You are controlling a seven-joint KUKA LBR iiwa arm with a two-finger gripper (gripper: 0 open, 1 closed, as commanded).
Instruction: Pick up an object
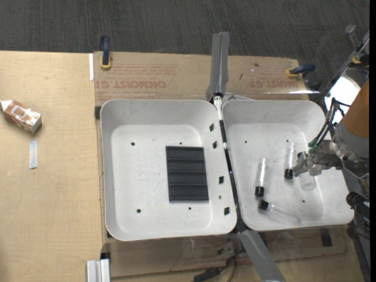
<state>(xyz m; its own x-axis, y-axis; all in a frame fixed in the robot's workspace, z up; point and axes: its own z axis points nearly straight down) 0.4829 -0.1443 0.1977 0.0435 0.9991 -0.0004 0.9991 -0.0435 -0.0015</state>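
Lying nearest, below and left of the hand (309, 164): a clear plastic tube with a black cap (276, 211), faint against the right white bin (276, 113). Left of the hand, two more clear black-capped tubes (261, 178) (289, 161), the nearer-by one just beside it. Hand's opening impossible to judge, blurred over something glassy. Farther left, a black ribbed rectangular block (187, 173) in the left white bin (155, 113).

A small orange-and-white carton (22, 116), perhaps a box, is lying at the left of the frame on the bench (47, 216); two clamps (104, 51) are sitting along the upper cardboard edge.
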